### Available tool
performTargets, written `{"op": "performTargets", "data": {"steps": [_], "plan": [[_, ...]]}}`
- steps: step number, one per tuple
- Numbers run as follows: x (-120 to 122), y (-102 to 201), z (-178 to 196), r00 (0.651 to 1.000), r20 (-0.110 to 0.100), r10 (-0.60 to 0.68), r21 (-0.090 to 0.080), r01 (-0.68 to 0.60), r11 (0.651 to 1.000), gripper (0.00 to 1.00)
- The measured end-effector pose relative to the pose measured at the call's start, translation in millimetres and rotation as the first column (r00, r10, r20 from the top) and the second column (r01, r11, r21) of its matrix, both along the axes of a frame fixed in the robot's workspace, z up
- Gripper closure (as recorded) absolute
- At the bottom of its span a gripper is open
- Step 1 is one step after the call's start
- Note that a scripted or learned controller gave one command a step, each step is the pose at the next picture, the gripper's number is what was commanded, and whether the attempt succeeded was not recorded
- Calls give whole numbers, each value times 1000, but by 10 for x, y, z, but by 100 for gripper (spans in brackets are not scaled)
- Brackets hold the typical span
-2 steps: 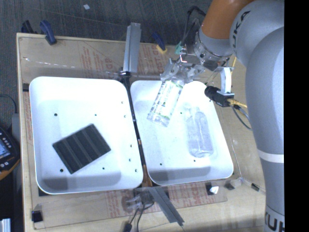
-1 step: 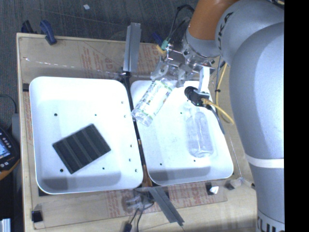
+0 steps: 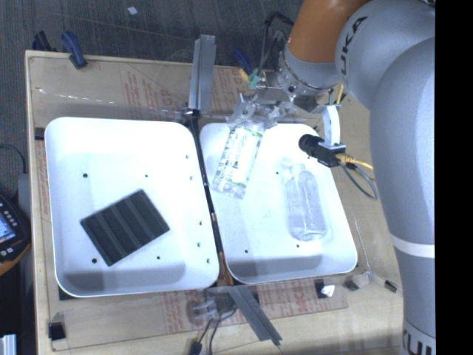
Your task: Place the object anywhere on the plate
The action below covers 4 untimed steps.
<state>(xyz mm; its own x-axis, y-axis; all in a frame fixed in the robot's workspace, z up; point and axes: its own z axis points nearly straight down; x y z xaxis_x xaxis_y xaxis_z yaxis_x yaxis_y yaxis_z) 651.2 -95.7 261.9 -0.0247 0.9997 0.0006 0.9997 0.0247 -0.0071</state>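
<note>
The gripper (image 3: 255, 113) hung over the right bin's (image 3: 340, 261) far edge, jaws clamped on a clear bottle (image 3: 236, 161). The dark plate (image 3: 124, 226) in the left bin (image 3: 66, 135) remained bare, so carry and placement were left.

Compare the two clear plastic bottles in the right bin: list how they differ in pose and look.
The labelled bottle hangs tilted from the gripper at its top end, at the bin's far left side; the plain bottle lies flat on the right bin's floor, apart from the gripper. The labelled bottle carries printed text; the plain bottle shows none. Both are transparent and similar in length.
</note>
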Motion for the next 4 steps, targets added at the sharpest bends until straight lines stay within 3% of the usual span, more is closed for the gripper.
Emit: {"op": "performTargets", "data": {"steps": [1, 2, 3, 4], "plan": [[-186, 127, 200, 984, 0, -180, 0, 180, 984, 100], [-315, 343, -269, 973, 1, -229, -3, 229, 973, 100], [-121, 533, -328, 926, 5, -376, -2, 376, 926, 100], [51, 694, -171, 918, 4, -397, -1, 397, 918, 100]]}}
